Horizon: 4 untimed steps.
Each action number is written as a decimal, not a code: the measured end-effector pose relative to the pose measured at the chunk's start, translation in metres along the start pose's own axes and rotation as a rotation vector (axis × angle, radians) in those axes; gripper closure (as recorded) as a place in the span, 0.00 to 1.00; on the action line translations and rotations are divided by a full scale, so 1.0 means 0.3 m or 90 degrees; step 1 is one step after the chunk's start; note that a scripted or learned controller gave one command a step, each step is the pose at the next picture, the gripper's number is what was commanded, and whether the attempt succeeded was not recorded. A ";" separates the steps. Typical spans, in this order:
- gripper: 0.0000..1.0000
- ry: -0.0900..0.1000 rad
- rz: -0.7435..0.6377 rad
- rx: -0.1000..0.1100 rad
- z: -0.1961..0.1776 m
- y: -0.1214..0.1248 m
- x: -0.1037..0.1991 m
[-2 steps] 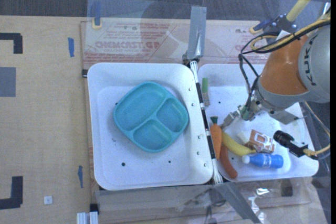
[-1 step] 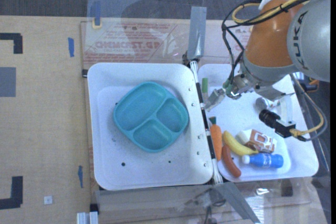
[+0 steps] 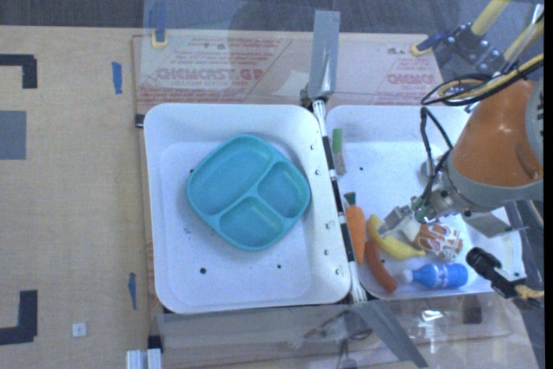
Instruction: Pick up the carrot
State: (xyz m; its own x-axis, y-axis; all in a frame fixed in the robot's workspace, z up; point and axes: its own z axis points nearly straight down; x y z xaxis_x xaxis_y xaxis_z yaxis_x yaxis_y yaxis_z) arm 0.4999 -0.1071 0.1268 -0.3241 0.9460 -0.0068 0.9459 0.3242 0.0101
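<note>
The long orange carrot with its small green top point(image 3: 355, 231) lay in the right-hand shallow white bin point(image 3: 380, 160), pressed close along that bin's left wall, beside the divider that separates it from the left-hand white bin point(image 3: 173, 272) holding the turquoise three-compartment plastic plate point(image 3: 249, 191). Its long axis ran roughly up and down the view, green top at the far end, the orange tip pointing toward the near edge. The grey arm's two-finger gripper point(image 3: 406, 216) hung over the middle of the right bin, to the right of the carrot and not touching it — whether it stood apart or together could not be told, since the wrist and cables crowded it. Between the tool and the carrot lay a yellow banana-shaped toy point(image 3: 390, 243), and a reddish sausage-shaped piece point(image 3: 378, 269) sat just beside the carrot's lower end; a small blue-and-white bottle point(image 3: 441, 276) and a red-and-white patterned packet point(image 3: 436, 238) lay nearer the arm. By my judgement the coming move called for a shift leftward toward the wall, with the grip set across the carrot's width — and the wall left little room on that side.
</note>
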 end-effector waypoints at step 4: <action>0.00 0.004 -0.108 0.005 -0.193 0.043 0.125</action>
State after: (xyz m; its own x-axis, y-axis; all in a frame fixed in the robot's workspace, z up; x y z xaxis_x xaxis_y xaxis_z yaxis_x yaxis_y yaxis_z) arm 0.4992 -0.0673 0.1845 -0.4797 0.8774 -0.0014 0.8774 0.4797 0.0015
